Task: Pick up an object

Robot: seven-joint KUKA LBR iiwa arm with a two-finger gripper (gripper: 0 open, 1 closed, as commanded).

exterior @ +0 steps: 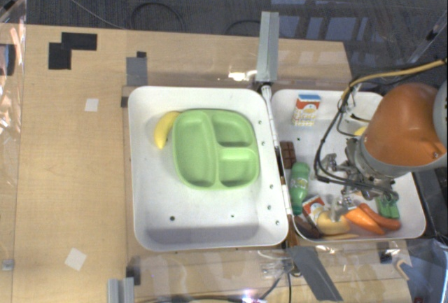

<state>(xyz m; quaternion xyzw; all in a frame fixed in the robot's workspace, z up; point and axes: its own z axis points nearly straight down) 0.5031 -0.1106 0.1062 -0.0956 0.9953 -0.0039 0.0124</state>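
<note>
Approach step: end effector (353, 198) hangs low over the carrot (369, 218); grip state cannot be told. Next: descend, clamp.

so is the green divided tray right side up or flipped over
Right side up: the green divided tray lies flat in the left bin, its three compartments facing up.

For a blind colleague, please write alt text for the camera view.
The arm's gripper hangs low over the right bin, above a carrot among small toy foods. The left bin holds a green divided plate and a banana.
</note>
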